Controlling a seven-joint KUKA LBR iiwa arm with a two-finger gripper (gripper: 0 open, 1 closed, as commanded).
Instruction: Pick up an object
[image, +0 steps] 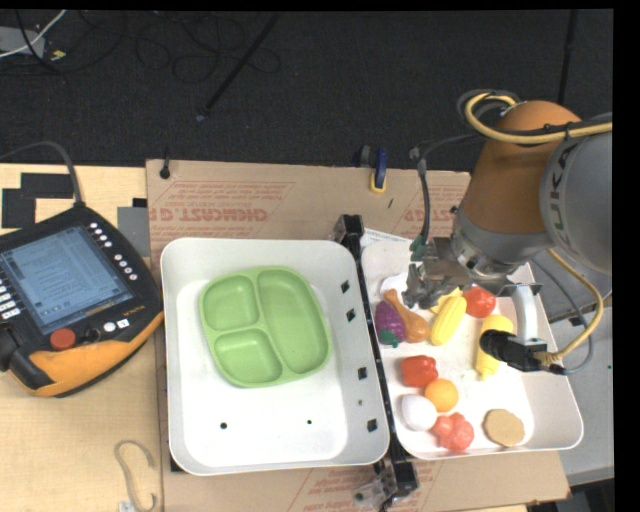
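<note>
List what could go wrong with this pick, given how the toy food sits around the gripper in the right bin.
1. The gripper sits low among crowded items: corn, purple eggplant and a tomato lie close together, so it may nudge or grab a neighbour.
2. It works near the right bin's inner wall, so a finger might catch the divider.
3. The rounded toys, like the white egg, could slip from a pinch.

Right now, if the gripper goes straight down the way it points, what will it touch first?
Most likely the yellow toy corn cob, lying just under the gripper in the right bin. The purple eggplant and orange carrot lie close beside it, and depth is hard to judge from this slanted view.
</note>
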